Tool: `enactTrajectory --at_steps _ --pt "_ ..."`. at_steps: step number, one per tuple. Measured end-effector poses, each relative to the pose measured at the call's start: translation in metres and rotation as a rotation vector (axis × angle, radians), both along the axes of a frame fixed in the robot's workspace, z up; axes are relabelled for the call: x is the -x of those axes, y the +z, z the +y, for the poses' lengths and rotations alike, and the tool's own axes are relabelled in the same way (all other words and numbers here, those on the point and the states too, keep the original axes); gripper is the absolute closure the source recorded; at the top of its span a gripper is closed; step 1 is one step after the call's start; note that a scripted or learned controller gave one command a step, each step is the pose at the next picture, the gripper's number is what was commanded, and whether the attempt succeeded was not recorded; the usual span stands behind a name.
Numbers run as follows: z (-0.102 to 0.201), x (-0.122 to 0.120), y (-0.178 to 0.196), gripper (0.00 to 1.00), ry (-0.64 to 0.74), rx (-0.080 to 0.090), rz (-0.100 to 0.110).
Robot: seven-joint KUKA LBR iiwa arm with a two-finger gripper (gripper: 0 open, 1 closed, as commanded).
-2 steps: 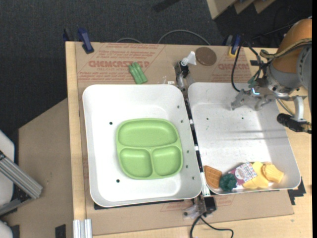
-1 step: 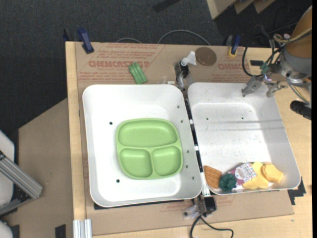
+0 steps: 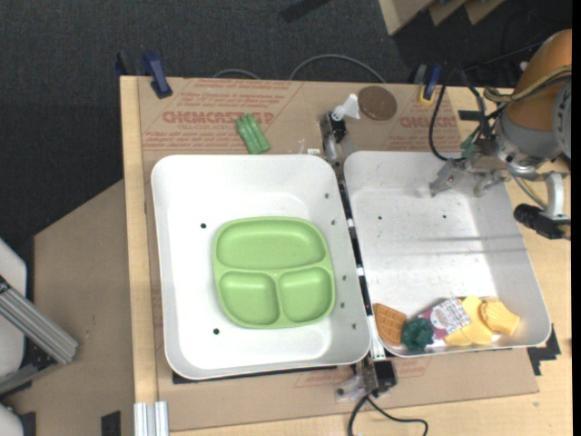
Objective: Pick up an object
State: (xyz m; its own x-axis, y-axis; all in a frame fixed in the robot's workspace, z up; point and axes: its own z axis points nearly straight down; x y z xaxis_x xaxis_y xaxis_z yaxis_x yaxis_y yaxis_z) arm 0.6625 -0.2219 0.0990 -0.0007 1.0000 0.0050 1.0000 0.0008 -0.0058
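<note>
1. The gripper (image 3: 461,174) hangs over the far edge of the right bin (image 3: 427,243), near its back wall; its fingers look slightly parted with nothing between them, so it is open and carries nothing.
2. The pickable things lie in a cluster at the right bin's near wall: a waffle-like brown piece (image 3: 389,322), a dark green floret-shaped toy (image 3: 418,334), a small crinkled packet (image 3: 450,316) and some yellow play-food pieces (image 3: 486,323). They touch or overlap one another.
3. They are probably light plastic toys: stiff, smooth, apt to slip or skid when pinched.
4. The yellow pieces look the easiest hold; close across a narrow side, from above.
5. The packet looks soft and flat, a poor target.
6. Left of the right bin, the other bin (image 3: 182,207) holds a green divided plate (image 3: 272,271), wide and shallow, graspable only at its rim.
</note>
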Motion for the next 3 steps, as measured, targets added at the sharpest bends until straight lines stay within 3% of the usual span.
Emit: enactTrajectory --at_steps 2,3 --pt "0.005 -0.004 -0.013 0.00 0.004 -0.010 0.007" --pt "0.001 0.056 -0.013 0.00 0.000 0.000 -0.003"
